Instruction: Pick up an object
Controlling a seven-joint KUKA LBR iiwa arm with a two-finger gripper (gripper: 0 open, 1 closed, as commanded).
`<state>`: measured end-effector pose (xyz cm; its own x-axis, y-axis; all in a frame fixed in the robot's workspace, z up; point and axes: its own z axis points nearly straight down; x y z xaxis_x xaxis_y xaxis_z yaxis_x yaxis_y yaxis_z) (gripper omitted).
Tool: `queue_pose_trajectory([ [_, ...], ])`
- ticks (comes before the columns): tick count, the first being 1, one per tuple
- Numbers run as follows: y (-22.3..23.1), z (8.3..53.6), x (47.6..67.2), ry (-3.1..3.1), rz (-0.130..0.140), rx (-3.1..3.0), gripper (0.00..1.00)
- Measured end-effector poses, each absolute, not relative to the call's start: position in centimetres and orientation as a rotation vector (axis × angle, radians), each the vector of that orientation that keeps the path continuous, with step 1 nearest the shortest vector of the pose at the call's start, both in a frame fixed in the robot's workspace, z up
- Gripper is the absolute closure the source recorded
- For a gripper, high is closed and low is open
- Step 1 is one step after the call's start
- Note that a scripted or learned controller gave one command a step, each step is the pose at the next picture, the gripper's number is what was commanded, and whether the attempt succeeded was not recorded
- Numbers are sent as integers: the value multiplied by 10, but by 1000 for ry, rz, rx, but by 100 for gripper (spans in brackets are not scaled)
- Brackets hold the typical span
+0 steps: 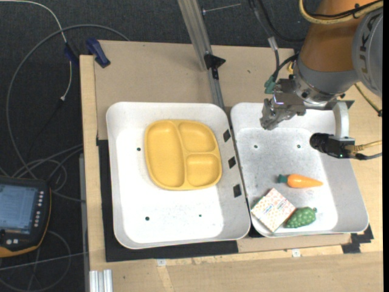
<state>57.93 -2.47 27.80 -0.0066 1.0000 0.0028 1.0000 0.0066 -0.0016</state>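
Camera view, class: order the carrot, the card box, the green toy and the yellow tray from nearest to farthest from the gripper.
1. Carrot, in the right bin, below the gripper.
2. Card box and yellow tray: too close to call. The box lies at the right bin's front edge, the tray in the left bin.
3. Green toy, in the right bin's front corner, beside the box.

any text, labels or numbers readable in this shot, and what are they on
"UK" - partial grey lettering on the arm's housing at the right edge, cut off by the frame.
Small box in the right bin: colored print, too blurred to read.
Handheld pendant screen at lower left: lit display, too small to read.
Nothing else legible.
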Motion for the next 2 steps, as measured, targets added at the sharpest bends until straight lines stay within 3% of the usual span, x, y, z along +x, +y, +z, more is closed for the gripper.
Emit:
queue_pose_trajectory([
  [2,70,248,580,-2224,3,-2210,100],
])
